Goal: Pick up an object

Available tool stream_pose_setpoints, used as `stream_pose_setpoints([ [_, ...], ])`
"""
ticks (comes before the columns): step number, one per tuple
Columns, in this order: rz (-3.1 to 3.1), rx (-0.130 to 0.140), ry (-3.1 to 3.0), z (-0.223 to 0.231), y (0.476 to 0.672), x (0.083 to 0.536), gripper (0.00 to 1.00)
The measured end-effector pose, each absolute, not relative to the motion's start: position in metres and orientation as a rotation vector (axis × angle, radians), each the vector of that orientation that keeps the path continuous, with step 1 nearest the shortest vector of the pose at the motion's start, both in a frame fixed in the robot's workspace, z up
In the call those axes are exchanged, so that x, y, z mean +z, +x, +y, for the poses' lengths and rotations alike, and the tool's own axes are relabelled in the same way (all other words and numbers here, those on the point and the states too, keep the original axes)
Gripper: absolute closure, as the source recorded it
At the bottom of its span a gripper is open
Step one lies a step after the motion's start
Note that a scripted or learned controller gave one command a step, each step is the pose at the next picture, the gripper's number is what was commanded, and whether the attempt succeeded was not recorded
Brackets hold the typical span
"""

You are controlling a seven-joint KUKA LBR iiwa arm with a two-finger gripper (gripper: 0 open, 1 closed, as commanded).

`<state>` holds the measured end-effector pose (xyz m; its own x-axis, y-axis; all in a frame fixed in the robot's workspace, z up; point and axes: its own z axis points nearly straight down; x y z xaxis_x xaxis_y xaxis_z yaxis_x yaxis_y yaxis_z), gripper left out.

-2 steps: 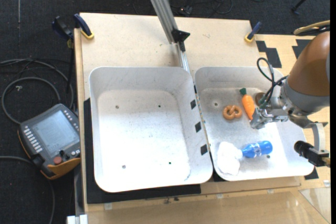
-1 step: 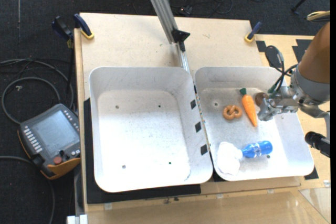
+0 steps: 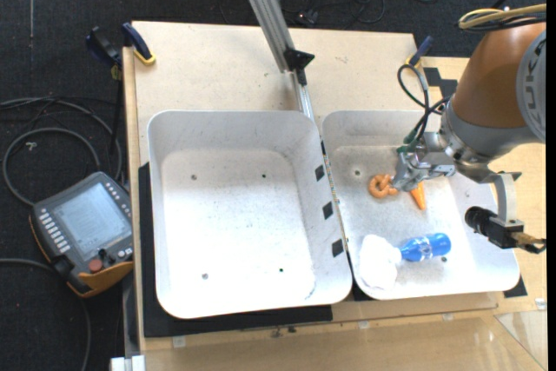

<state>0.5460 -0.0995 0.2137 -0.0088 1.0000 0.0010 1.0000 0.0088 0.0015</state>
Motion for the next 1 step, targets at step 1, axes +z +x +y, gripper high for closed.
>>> stream_pose_setpoints([
  [1,2.23,0.005,2.212,-0.054,0.5665,0.2263,1.0],
])
